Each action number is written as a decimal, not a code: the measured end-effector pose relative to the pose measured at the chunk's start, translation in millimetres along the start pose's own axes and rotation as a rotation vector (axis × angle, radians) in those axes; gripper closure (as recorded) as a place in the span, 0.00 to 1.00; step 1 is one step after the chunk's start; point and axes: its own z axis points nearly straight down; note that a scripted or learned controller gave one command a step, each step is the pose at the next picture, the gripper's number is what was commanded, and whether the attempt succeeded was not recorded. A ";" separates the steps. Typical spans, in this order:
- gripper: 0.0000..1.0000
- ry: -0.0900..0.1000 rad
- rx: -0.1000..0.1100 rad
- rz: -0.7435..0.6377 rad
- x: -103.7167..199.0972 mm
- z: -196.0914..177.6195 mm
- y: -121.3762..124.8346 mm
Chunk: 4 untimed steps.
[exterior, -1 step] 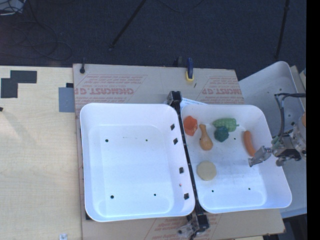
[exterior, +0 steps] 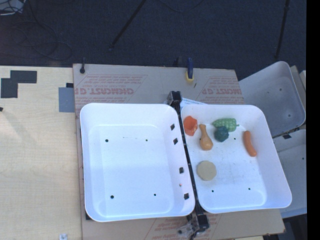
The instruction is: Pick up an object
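Six objects are seen in the right bin (exterior: 270, 194): a red-orange piece (exterior: 190, 125) by the divider, a tan gourd (exterior: 205, 138) just beside it, a green piece (exterior: 224, 122) touching a dark teal ball (exterior: 221, 134), an orange sausage (exterior: 249, 143) apart, and a beige disc (exterior: 206, 170) nearer the camera. The left bin (exterior: 130, 204) adjoins.

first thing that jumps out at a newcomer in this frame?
The cluster of small coloured items in the right bin: an orange-red piece, a tan gourd shape, a green piece with a dark teal one touching it, an orange sausage shape and a beige disc. The left bin adjoins it.
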 end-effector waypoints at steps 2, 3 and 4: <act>1.00 0.012 0.034 0.001 35.6 187.3 2.4; 1.00 0.013 0.035 0.003 54.9 323.6 -54.4; 1.00 0.005 0.020 0.008 -15.4 342.7 -55.4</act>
